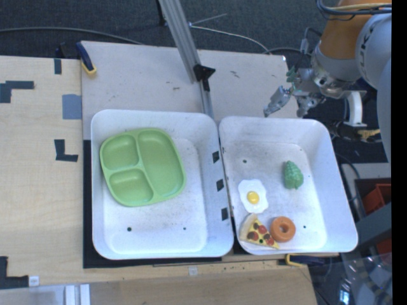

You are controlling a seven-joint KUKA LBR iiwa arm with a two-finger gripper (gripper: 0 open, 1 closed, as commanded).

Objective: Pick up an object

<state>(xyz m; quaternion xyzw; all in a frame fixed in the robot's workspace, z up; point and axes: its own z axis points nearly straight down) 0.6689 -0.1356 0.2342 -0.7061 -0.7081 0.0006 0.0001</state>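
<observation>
— Objects for picking all lie in the right bin, as I see it from here: a green leafy piece towards the middle right, a fried egg left of it, and at the near edge a pizza slice just beside a doughnut.

— And the tool? Has it got hold of any of them?

— No. It hangs above the far rim of that bin, over the desk, well apart from every piece. Its fingers look spread, one grey prong to the left and another to the right, with nothing between them (the angle is awkward, so I would not swear to how wide).

— So nothing is done yet?

— I'd judge the task at its very start. Nothing is lifted; all four pieces rest flat on the bin floor. What remains is everything: choosing one, coming down over it, closing, raising it.

— What about the left bin?

— It holds a green divided plate, lying flat, nowhere near the arm.
</observation>
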